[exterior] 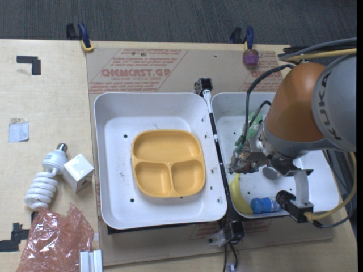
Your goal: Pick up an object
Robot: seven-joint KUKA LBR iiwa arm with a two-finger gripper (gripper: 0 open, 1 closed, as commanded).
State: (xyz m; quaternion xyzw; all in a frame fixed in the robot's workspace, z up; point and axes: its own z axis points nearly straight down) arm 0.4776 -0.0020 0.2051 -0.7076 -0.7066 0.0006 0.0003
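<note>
The tool (245,164) hung low inside the right bin (317,177), close to that bin's left wall; how wide it stood could not be told. A yellow banana (237,196) and a blue object (262,204) lay just below it against the bin's near-left corner. The yellow divided plate (168,163) sat in the left bin (113,169), bare floor around it.

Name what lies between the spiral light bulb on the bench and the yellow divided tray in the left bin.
In the camera view, a small white cube sits beside the bulb; then comes the left bin's white wall before the tray.
</note>
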